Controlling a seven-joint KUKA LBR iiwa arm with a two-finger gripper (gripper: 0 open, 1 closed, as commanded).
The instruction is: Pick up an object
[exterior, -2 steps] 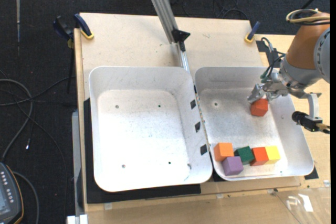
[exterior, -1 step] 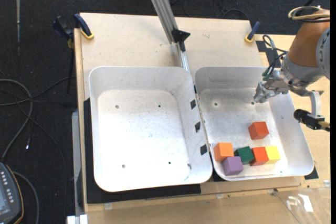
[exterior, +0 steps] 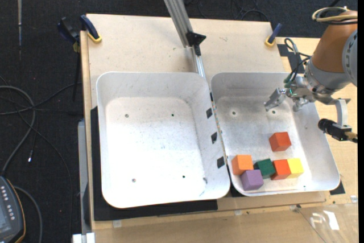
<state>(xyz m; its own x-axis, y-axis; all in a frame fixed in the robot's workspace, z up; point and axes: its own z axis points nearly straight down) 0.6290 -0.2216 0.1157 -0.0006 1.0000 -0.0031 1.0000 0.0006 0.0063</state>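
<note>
overhead, tool (exterior: 277,99) hovers in right bin (exterior: 318,139), apart from blocks (exterior: 267,168).

Six coloured blocks (exterior: 266,167), right bin's near end

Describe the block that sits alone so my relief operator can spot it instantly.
Look in the right-hand white bin. Above the row of blocks along its near edge sits the lone red-orange cube, touching no other block.
</note>
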